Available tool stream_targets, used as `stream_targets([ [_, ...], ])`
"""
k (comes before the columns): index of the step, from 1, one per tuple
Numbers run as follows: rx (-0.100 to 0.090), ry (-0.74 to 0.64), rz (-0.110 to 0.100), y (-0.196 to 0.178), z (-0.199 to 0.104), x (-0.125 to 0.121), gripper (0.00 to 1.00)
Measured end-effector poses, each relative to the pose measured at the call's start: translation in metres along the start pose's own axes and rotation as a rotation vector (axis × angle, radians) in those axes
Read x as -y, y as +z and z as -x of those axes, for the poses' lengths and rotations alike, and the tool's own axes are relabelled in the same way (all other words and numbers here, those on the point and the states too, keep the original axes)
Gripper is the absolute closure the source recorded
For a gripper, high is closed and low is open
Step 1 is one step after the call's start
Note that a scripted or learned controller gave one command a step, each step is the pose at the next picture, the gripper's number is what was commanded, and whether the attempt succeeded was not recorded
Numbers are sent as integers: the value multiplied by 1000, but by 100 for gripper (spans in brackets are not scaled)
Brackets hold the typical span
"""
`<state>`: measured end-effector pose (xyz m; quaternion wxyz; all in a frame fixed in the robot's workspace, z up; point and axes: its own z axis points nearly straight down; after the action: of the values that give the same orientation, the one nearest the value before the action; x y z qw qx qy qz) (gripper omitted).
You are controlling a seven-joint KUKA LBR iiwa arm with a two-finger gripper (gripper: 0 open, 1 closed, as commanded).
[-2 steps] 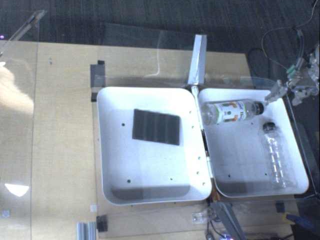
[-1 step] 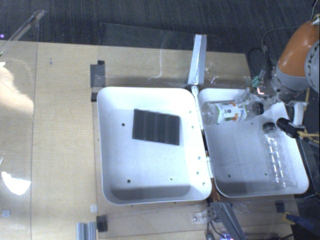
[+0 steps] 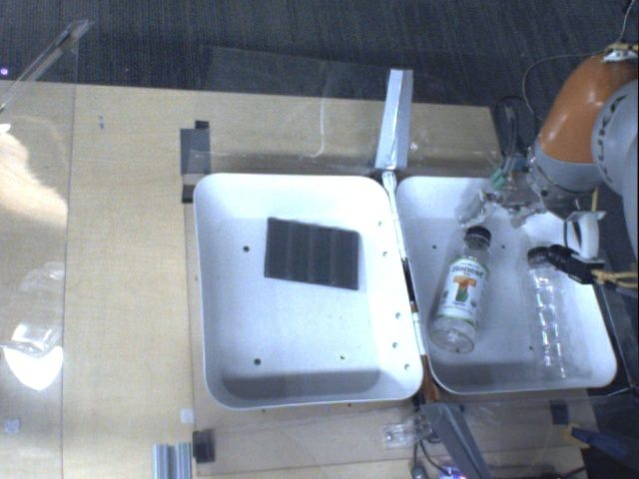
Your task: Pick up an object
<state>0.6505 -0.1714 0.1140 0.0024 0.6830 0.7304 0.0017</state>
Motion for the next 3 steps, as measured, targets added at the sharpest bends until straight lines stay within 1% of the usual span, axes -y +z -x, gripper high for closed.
stream_targets([
  [1,-1,-148,0,27,-32,2,0],
  [2,1,-149,10,13,-32,-1,100],
  [3,1,-149,10,13,-32,-1,0],
])
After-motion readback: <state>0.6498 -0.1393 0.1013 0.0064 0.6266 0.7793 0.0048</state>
